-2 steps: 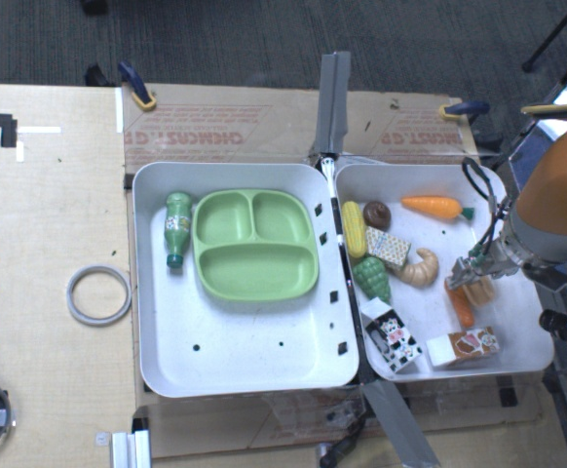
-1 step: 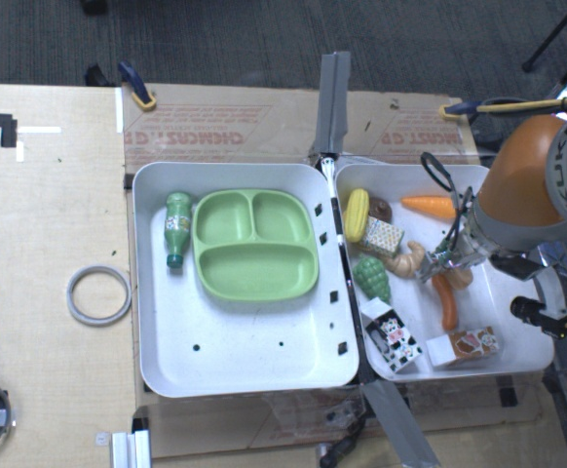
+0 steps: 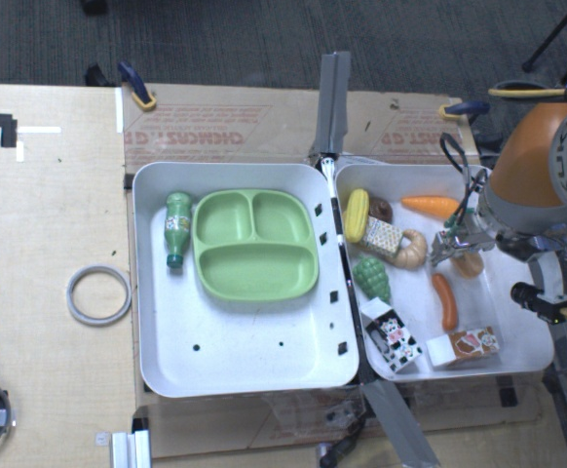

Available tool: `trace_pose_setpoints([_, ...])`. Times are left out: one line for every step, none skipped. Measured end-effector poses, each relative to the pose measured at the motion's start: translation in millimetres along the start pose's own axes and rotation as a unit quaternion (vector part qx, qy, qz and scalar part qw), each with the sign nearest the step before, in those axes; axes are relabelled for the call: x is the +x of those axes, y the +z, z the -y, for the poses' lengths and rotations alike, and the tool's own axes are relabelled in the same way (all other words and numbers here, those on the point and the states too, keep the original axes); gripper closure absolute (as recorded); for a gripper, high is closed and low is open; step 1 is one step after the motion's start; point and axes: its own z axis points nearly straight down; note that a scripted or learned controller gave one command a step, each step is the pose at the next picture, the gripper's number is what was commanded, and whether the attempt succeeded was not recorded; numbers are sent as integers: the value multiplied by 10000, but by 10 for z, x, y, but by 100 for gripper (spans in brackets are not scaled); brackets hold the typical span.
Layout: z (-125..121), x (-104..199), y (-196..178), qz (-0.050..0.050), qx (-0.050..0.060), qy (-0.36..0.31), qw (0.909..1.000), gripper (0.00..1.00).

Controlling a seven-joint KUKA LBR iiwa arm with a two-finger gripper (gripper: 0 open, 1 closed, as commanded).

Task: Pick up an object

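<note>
Camera view: tool (image 3: 456, 243) low in right bin (image 3: 527, 354), among toy food, beside croissant (image 3: 412, 249) and above sausage (image 3: 446, 301); cannot tell its state. Carrot (image 3: 431, 205) just behind, corn (image 3: 357, 214) and broccoli (image 3: 371, 278) near divider, cow-print carton (image 3: 393, 338) and snack packet (image 3: 473, 343) at front. Left bin (image 3: 167, 359): green divided plate (image 3: 256, 244), green bottle (image 3: 176, 228) alongside. Tape ring (image 3: 99, 293) on surface (image 3: 40, 222).

A divided tray (image 3: 255, 245) and bottle (image 3: 176, 228) lie in the left bin (image 3: 245, 359); toy foods crowd the right bin (image 3: 517, 344).
</note>
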Motion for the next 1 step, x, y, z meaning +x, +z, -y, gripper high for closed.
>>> trace_pose_setpoints([-218, 340, -25, -1, 14, 437, 9990, 100])
